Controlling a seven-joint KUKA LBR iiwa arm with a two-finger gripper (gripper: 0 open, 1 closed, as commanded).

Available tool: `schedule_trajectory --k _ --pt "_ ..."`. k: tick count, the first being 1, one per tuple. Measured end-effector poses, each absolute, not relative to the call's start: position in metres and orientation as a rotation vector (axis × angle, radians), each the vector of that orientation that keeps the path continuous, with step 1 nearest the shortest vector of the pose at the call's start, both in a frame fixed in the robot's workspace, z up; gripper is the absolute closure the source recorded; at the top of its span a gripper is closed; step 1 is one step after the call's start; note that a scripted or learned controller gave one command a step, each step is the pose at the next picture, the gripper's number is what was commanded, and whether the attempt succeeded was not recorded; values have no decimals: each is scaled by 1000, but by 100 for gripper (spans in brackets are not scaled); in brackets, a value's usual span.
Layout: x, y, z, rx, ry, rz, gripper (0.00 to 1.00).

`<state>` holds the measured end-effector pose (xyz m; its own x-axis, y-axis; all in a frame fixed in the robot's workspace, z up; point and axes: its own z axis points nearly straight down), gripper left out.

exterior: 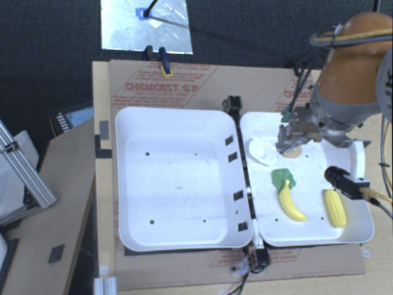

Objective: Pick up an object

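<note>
At centre right, the gripper (287, 145) hangs over the right bin (356, 233), touching or just above a tan disc (292, 153); jaw state unclear. A banana (291, 204) lies below.

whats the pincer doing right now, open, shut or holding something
Pincer: cannot be told. It is low in the right bin, over a tan round object beside a white piece.
</note>
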<state>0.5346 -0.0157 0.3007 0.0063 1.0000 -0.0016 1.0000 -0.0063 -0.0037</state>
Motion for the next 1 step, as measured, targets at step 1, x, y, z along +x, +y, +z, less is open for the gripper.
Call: schedule_trajectory --k 1 --pt "537 44 322 -2211 -2233 -6 100"
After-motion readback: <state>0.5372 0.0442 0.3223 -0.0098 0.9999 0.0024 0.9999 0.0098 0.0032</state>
